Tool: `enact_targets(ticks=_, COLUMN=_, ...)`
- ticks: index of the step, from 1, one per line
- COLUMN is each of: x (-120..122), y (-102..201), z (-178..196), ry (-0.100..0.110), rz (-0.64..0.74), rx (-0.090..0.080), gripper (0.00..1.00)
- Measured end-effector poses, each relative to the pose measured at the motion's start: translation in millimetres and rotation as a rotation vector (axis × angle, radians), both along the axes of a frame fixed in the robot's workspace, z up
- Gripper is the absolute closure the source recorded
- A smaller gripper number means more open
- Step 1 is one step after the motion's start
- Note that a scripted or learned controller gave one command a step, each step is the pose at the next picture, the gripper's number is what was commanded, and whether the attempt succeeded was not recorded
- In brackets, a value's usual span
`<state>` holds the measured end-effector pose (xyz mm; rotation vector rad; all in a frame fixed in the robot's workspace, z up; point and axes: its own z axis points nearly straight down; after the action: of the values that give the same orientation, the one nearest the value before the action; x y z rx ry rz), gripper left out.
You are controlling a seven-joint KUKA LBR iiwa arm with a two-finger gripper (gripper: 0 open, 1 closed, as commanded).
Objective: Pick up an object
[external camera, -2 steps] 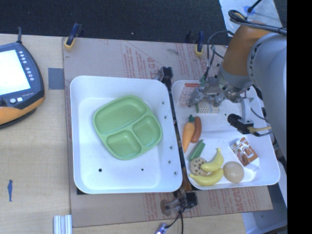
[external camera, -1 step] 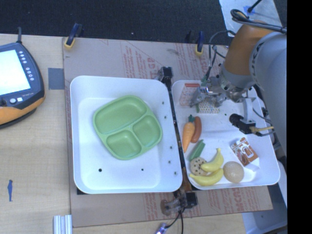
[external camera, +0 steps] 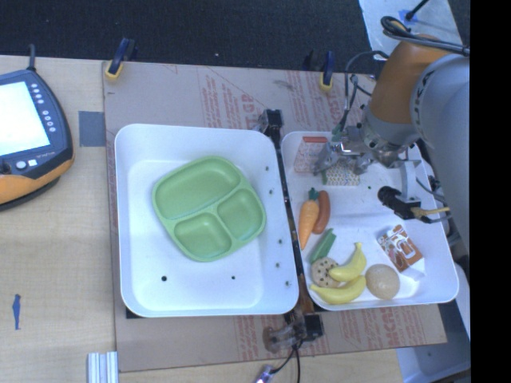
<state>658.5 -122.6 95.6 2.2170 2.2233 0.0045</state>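
Two shallow white bins side by side on the bench, seen from above at a slant. Left bin holding a green divided plate, lying flat near the middle, likely set apart as a target-free zone. Right bin crowded with toy food, the landmark for everything below. Near its left wall: a carrot touching a sausage, a green pickle-like piece just below. Along its near edge: two bananas, a cookie, a pale round piece, a small orange packet. At its far end: a speckled flat card or packet, lying flat, the likeliest pick. Grey arm reaching in from the right, gripper low over that far end, directly above the card's upper edge. Jaws too blurred to tell wide from narrow. Nothing visibly held.
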Motion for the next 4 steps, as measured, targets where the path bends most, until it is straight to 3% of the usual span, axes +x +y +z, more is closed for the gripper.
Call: enact_targets(ticks=4, x=-1.0, y=15.1, z=-0.2, ry=0.004, rz=0.001, rx=-0.002, gripper=0.00)
